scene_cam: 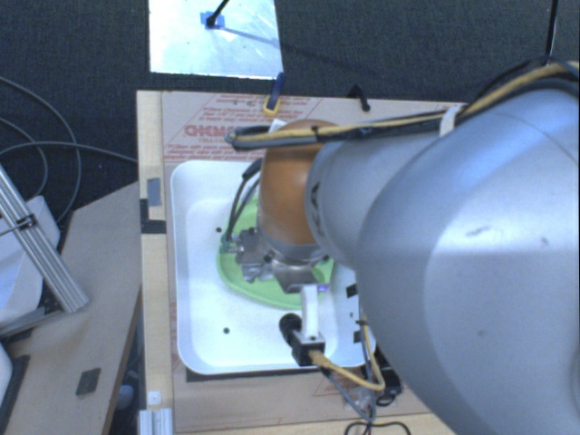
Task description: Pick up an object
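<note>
1. Gripper (272, 265): down inside the left white bin (195, 243), directly over a flat green object. Its tips are hidden under the wrist housing, so I cannot tell its state, nor whether anything is grasped.
2. Green object (237, 275): a light green disc-like piece lying flat on the bin floor, near the bin's middle. Only its left and near edge is visible past the wrist; the rest is covered.
3. Arm (453, 243): large grey body reaching in from the right, orange band (285, 198) just above the wrist, cables running along it.
4. Bin sits on a cardboard sheet (217, 120) on the desk (91, 270).
5. Reflective square sheet (213, 25) lies beyond the cardboard's far edge.
</note>
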`<state>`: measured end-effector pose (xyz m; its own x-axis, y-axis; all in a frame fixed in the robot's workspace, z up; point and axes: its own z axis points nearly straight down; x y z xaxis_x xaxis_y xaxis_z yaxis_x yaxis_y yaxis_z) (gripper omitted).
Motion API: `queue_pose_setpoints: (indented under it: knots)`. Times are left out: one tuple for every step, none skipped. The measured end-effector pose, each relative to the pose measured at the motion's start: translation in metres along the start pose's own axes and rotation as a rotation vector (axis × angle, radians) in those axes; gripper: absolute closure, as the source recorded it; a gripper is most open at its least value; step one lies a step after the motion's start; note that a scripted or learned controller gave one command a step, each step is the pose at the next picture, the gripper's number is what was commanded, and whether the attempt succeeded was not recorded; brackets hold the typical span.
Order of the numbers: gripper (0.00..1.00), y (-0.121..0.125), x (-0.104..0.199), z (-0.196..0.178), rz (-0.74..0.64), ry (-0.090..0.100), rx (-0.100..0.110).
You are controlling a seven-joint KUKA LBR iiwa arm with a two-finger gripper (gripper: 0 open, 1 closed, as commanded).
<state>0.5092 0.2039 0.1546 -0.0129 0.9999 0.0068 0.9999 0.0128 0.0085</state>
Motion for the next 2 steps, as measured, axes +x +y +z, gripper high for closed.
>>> queue_pose_setpoints:
  knots:
    - [1.0, 0.053, -0.077, 0.059, 0.015, -0.002, 0.013]
    - [1.0, 0.114, -0.054, -0.087, 0.006, -0.003, -0.011]
